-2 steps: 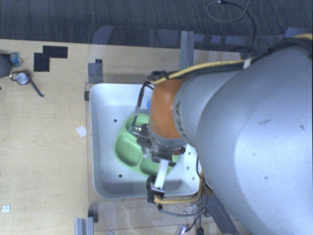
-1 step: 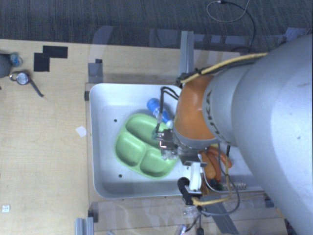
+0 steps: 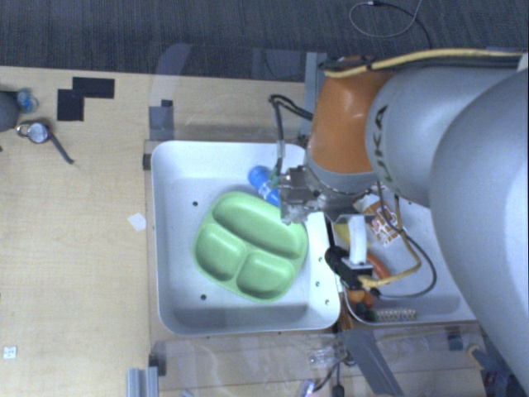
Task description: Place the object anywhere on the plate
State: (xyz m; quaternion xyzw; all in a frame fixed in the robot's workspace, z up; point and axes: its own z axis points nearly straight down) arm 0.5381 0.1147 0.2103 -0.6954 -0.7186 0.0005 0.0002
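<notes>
A green plate point(image 3: 248, 246) with three compartments lies in the left white bin point(image 3: 178, 222). A blue object point(image 3: 261, 179) shows just past the plate's far edge, partly hidden by my gripper point(image 3: 291, 198). The gripper hangs over the plate's far right rim, right next to the blue object. The big grey arm with its orange band point(image 3: 343, 131) covers the wrist and most of the right bin.
The right bin point(image 3: 405, 300) is mostly under the arm; a small patterned item point(image 3: 382, 222) and cables lie there. On the wooden bench at left sit a metal tool point(image 3: 40, 133) and black tape marks point(image 3: 83, 96).
</notes>
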